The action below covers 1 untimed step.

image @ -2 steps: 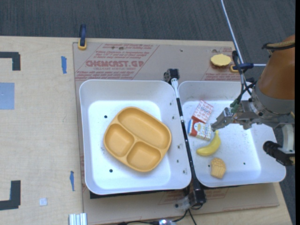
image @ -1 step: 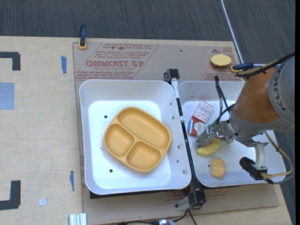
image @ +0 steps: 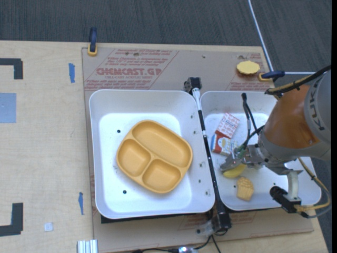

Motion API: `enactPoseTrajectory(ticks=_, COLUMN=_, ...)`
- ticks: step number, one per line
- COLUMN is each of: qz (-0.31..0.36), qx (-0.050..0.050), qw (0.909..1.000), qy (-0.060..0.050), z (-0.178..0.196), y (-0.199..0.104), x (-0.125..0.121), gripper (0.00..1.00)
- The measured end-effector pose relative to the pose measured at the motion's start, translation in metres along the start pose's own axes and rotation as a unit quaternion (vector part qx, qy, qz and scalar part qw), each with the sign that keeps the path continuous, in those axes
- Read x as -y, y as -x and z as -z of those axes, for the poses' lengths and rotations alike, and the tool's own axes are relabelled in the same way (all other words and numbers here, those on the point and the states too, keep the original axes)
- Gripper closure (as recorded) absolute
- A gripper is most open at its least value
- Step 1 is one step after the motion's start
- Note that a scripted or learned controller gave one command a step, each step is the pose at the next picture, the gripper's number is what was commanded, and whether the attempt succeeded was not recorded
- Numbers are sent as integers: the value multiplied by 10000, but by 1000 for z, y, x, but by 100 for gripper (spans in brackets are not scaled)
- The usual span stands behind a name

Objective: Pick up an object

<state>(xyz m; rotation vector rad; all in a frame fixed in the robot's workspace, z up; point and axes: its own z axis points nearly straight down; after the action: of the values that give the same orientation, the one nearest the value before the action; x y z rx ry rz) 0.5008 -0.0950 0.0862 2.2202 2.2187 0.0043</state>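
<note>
Low in right bin (image: 310, 196), tan biscuit-like piece (image: 244, 188) just beside yellow piece (image: 234, 171) under end effector (image: 235, 163), jaw state impossible to tell, red-white packet (image: 225, 133) behind, divided yellow plate (image: 154, 156) idle in left bin (image: 102, 141).

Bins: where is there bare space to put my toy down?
The left bin has bare white floor around the yellow divided plate, widest along its far-left corner. The right bin is crowded: a red-and-white packet, yellow pieces and the gripper fill its near-left part.
</note>
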Motion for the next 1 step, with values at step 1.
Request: enactPoseTrajectory(ticks=1, qz=-2, qx=5, qw=10000, qy=17, z=10, y=0, x=-1, gripper=100)
